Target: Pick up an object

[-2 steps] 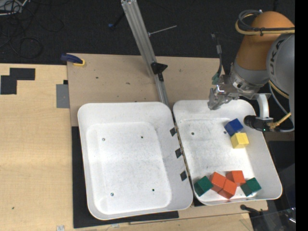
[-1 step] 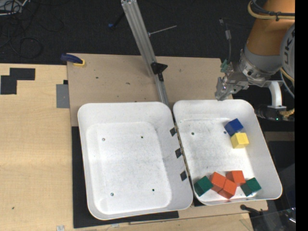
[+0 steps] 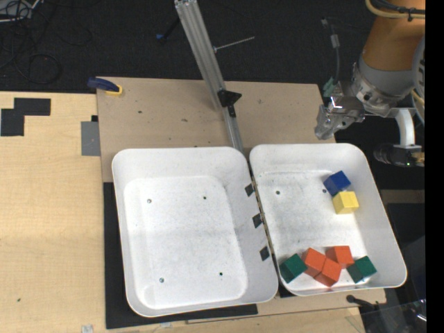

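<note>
White bins: two shallow trays are sitting side by side on the bench, the left bin (image 3: 132,186) and the right bin (image 3: 378,186), touching along their inner edges where small black clips are showing.
Blue block (image 3: 337,182): it is lying in the right bin, toward the far right part of the floor.
Yellow block (image 3: 345,201): it is resting just beside the blue block, on the near side of it, the two appearing to touch.
Orange blocks (image 3: 326,263): a small cluster is crowding against the near wall of the right bin.
Green blocks: one green block (image 3: 293,266) is sitting at the left end of the orange cluster, and a second green block (image 3: 361,268) is sitting at its right end.
Arm (image 3: 392,44): it is reaching in from the right, grey with the orange band above the wrist.
Gripper (image 3: 327,129): it is hanging over the bench just beyond the far rim of the right bin, well apart from every block; nothing is showing beneath its tip, and how wide it is standing I cannot tell.
Metal rail (image 3: 205,54): a grey extrusion is slanting down toward the gap between the bins.
Bench (image 3: 166,116): tan board is bearing both trays.
</note>
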